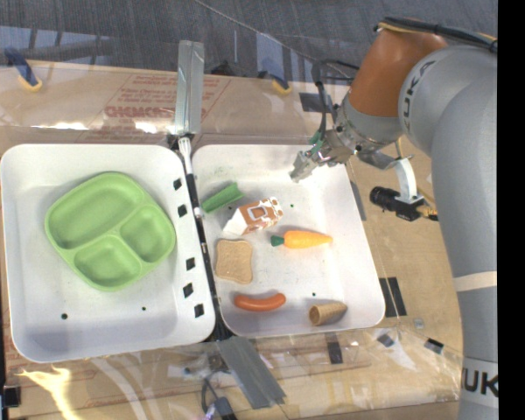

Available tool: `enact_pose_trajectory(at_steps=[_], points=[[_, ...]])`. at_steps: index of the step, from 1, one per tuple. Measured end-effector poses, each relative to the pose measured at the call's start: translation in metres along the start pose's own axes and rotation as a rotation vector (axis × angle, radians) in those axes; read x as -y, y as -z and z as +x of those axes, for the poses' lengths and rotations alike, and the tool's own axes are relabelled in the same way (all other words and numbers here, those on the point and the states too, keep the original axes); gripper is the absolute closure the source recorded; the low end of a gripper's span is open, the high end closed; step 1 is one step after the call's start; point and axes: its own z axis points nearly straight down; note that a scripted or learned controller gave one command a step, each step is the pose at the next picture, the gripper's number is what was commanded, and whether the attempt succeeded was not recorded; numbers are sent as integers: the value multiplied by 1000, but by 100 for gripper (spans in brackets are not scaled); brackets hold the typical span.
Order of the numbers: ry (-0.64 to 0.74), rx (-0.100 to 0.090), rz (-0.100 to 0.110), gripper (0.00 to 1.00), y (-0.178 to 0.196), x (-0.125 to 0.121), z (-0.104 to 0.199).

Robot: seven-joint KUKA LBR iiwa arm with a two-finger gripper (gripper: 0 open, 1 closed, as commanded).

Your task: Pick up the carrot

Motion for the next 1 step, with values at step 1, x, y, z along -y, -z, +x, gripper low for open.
enact_pose_trajectory(at_steps=[1], points=[[-291,4,-8,100,69,4,-16]])
